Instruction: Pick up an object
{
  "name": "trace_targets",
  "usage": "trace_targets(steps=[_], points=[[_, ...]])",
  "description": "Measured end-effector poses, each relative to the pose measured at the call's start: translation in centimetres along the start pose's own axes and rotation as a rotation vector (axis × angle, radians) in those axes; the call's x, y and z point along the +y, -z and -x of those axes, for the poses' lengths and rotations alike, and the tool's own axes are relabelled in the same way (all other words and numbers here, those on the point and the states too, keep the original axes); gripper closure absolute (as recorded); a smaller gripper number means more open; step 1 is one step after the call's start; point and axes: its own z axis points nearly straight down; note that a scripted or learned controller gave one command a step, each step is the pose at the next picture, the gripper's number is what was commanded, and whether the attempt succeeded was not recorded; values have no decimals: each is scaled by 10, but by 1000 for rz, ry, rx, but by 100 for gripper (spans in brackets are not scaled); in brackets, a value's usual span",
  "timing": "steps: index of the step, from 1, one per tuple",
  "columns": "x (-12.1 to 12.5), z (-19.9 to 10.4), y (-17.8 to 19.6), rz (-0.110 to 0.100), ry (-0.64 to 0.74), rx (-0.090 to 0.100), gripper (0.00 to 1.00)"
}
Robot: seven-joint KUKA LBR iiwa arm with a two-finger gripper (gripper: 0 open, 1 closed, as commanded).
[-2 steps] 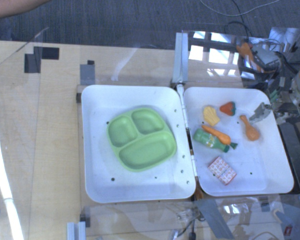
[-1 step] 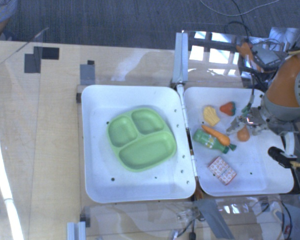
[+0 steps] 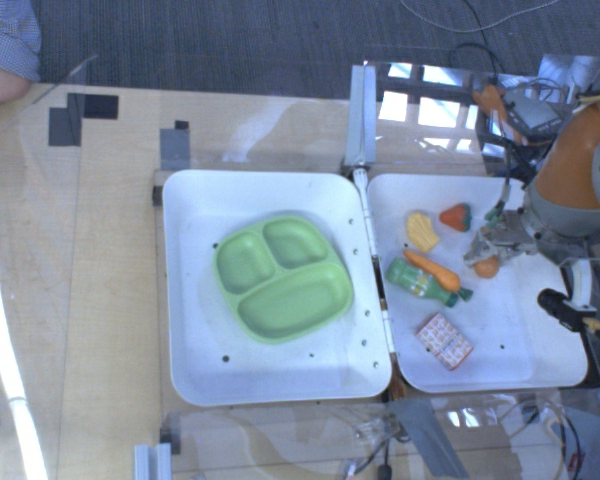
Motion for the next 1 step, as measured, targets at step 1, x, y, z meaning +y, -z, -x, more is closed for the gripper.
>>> trace_targets(steps=[1], points=[[-6, -81, 87, -3, 26, -1, 100]])
